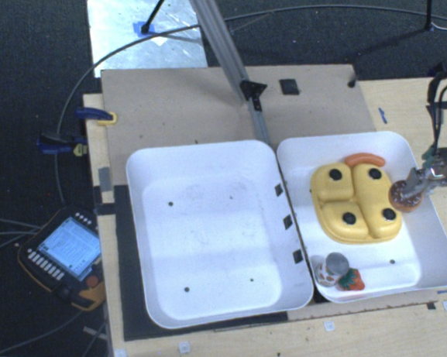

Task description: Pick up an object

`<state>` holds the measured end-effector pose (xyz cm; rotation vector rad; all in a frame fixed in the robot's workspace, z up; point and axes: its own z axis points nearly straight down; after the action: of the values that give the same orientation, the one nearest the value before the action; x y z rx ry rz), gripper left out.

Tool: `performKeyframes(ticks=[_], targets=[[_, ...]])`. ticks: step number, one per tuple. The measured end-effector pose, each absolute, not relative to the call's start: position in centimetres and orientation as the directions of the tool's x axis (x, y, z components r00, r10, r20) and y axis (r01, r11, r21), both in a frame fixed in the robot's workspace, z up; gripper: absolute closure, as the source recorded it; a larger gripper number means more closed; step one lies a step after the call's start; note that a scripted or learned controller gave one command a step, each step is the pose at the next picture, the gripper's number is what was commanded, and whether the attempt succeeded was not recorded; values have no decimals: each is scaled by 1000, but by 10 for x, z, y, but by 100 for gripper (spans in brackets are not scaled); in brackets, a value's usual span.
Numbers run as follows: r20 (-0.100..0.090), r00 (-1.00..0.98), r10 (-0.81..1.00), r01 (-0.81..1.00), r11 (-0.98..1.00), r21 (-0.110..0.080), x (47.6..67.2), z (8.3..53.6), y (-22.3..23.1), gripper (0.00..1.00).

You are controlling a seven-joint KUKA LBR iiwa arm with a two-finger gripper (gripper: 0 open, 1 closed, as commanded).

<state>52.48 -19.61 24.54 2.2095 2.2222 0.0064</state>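
Left bin [213, 233]: white, shallow, nothing resting in it apart from a few dark dots on its floor.

Right bin [429, 261]: white, shallow, edge to edge with the left one on the surface [310, 104]. Contents, left to right:
- Small cluster in the near-left corner: a grey, rounded piece [336, 263] and a red-and-green piece [351, 280], touching or nearly so; too small to identify further.
- Yellow four-lobed toy [355, 201], each lobe with a dark dot, lying flat in the middle of the bin.
- Orange curved piece [364, 158], touching the yellow toy's far edge.
- Brown round item [405, 196], just beside the yellow toy's right edge.

Hand [415, 184]: enters from the right, its tip at the brown round item. Whether it is released or clenched cannot be told; the detail is too small.

Task status: judged as at the grasp stage. No item reads as lifted clear of the bin. Outstanding: a confirmed grip and the lift.
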Motion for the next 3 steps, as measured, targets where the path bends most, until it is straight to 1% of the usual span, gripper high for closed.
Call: performKeyframes(ticks=[1, 2, 3], targets=[[-2, -6, 1000, 1000, 6, 5, 526, 276, -196, 100], [2, -11, 1000, 1000, 11, 3, 539, 264, -136, 100], [1, -10, 1000, 1000, 10, 2, 559, 257, -90, 100]])
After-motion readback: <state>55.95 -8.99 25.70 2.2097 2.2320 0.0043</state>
